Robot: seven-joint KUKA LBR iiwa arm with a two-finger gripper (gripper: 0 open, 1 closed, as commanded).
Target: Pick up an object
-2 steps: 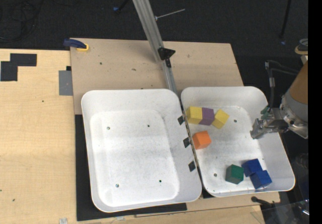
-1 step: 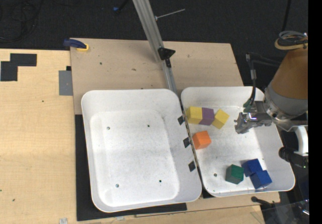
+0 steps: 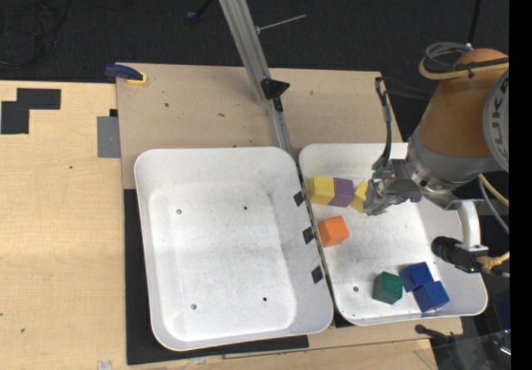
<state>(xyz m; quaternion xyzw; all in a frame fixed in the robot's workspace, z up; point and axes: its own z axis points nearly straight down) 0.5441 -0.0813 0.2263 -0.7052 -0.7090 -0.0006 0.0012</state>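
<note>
The right bin (image 3: 399,310) holds a yellow block (image 3: 321,190) and a purple block (image 3: 342,192) side by side near its far left. A second yellow piece (image 3: 360,194) lies just right of the purple one. An orange cube (image 3: 334,230) sits below them, close to the divider. Near the front lie a green block (image 3: 387,288) and a blue block (image 3: 425,285). My gripper (image 3: 376,199) hangs low over the right edge of that second yellow piece, reaching in from the right. Nothing can be seen held in it.
The left bin (image 3: 218,252) sits beside the right one, split off by a rim with black clips (image 3: 306,234). A slanted aluminium rail (image 3: 246,36) rises behind the bins. The wooden bench extends left and back.
</note>
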